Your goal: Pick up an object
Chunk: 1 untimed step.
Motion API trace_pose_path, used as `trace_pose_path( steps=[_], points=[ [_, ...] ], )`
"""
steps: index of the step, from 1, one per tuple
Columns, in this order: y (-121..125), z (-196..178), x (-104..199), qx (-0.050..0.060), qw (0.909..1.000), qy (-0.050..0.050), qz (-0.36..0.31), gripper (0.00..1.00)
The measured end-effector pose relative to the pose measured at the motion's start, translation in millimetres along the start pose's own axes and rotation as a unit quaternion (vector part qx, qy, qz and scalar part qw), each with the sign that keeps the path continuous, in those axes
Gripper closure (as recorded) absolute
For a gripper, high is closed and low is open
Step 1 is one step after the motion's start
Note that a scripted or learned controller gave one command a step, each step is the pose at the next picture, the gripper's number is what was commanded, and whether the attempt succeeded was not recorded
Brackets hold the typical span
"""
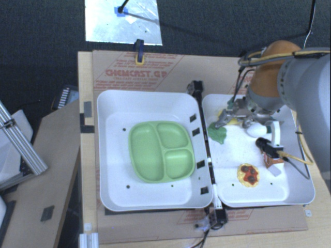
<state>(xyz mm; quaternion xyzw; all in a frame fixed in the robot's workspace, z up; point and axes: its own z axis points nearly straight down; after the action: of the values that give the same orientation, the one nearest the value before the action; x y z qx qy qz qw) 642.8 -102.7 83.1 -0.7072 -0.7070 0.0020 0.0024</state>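
tool: your tool (235, 120) sits low over the far left part of the right bin (297, 192). Honestly, you can't tell from this angle whether it's spread or closed. Nothing is visibly caught in it, so don't count this as a grab.

arm: the arm (305, 87) comes in from the right and hangs over the far right corner of that bin.

closest thing: the green leafy piece (217, 134) lies flat on the bin floor just beside the tool, on its near left side, close to the wall between the bins. That's your most likely target.

also close: a pale rounded lump (255, 130) lies on the tool's right side. It's too washed out against the white floor to say what it is.

further out: a yellow-and-red round piece (248, 174) lies flat nearer the front of the same bin, well apart from the tool.

left bin: the left bin (114, 118) holds just a green divided plate (160, 151), lying flat and out of play for now.

table: both bins sit side by side on the table (84, 87).

step: I'd call this the line-up or descent, with the pick itself not yet done.

next move: you'd need to centre on the leafy piece, get down to the floor around it, close, then lift straight up. It's thin and right by the wall, so a miss looks easy.
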Motion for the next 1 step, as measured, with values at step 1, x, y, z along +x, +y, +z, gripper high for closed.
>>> trace_pose_path(
  steps=[1],
  points=[
    [0.1, -13.1, 0.0, 0.002, 1.0, 0.001, 0.0, 1.0]
  ],
)
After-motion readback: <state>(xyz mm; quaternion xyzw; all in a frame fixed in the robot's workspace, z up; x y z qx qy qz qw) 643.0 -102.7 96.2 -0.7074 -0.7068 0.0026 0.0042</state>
